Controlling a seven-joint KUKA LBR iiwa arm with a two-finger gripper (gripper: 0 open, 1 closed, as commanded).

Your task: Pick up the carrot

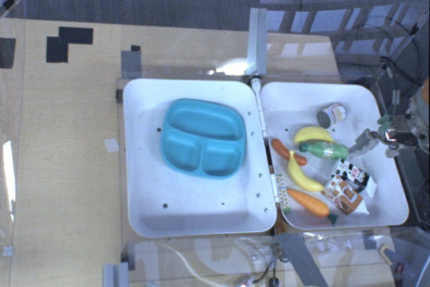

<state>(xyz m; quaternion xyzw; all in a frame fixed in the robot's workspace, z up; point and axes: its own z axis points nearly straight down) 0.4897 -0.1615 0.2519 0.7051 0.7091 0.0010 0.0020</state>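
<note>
The carrot (308, 201) is orange with a small green tip and lies near the front left corner of the right bin (386, 208). It rests beside a printed snack packet (347, 190). My gripper (376, 146) hovers over the bin's right side, above and to the right of the carrot and well apart from it. Its two fingers are spread open, with nothing between them.
The right bin also holds a green bottle (324, 149), two yellow bananas (313, 135) (302, 176), a red sausage-like piece (285, 150) and a small can (332, 114). A blue divided plate (202, 138) sits in the left bin (144, 198).
</note>
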